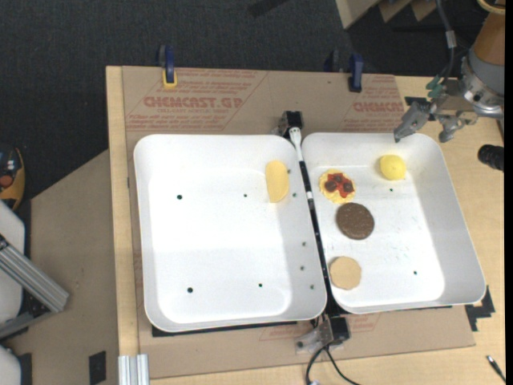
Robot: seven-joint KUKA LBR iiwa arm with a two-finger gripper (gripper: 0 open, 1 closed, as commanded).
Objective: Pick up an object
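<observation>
I see the gripper (423,124) at the upper right of the frame, fingers spread apart and holding nothing, just above the right bin (449,239). The yellow ball (392,167) lies in that bin's upper part, near the gripper.

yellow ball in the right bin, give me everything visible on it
The yellow ball is small, round and matte, plain lemon yellow with no markings that can be made out. It rests on the floor of the right bin, in the far corner near the back rim. Nothing touches it: the red-topped disc lies apart to its left, and the pincer hangs above the bin's back edge, clear of it.
</observation>
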